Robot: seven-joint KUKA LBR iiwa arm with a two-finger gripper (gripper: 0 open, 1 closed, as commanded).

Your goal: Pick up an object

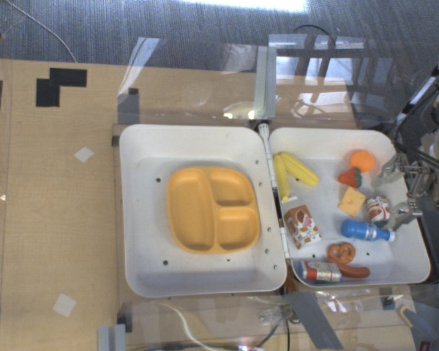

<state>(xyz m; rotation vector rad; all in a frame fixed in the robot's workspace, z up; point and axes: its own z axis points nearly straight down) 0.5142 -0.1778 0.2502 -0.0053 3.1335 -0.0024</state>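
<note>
Camera view: fixed overhead slant on the pale wooden bench (51, 218) with both bins.
Left bin: shallow white plastic bin (143, 196) holding a yellow three-compartment plastic tray (212, 209), which lies flat near the middle.
Right bin: shallow white plastic bin (318, 148) holding all the loose items.
Item 1: yellow plastic corn cob (300, 169), beside a yellow banana-like piece (281, 175) along the left wall.
Item 2: orange round toy fruit (362, 159), touching a red strawberry-like piece (350, 177).
Item 3: yellow cheese wedge (351, 200), centre right.
Item 4: brown and white printed carton (301, 225), lying flat.
Item 5: red and white small can (378, 209), just above a blue plastic bottle (365, 231) on its side.
Item 6: brown pretzel-shaped toy (342, 252), near a red sausage-like piece (350, 271) and a small grey and red tube (322, 272) at the front wall.
Claw: metal two-finger claw (406, 191) at the right bin's right edge, fingers spread wide, nothing between them; the lower finger is near the can and bottle.
Progress: judged at approach stage; every item rests in the bin, none lifted.
Remaining: descend, close on one item, raise it.
</note>
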